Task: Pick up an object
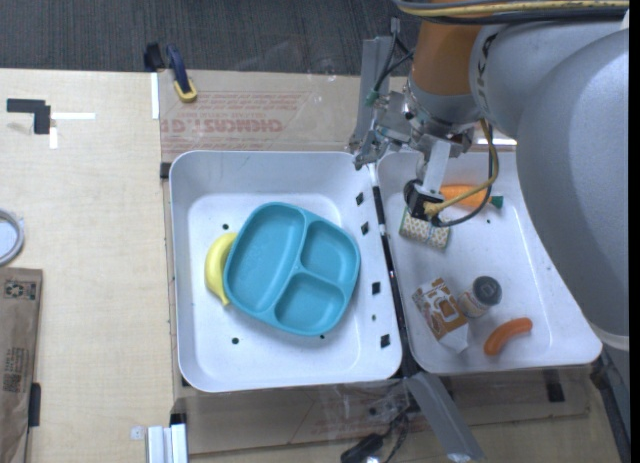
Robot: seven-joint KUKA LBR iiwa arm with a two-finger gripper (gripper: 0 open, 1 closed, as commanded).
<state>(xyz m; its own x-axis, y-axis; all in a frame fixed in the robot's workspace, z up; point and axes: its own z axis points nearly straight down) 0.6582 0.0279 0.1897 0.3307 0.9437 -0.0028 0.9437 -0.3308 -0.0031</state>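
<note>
A: Where are the jaws (428, 209)?

B: Low in the right bin (540, 351), at a small speckled sponge block (426, 232); whether they are wide or closed, I cannot tell.

A: How will it handle?

B: Probably light, soft, squashy; pinch its short sides.

A: Count?

B: One sponge, one orange carrot-like piece (465, 193) beside it, one snack packet (440, 309), one small jar (485, 292), one sausage (508, 335). Left bin (190, 351): one blue divided plate (292, 268), one banana (216, 266).
</note>
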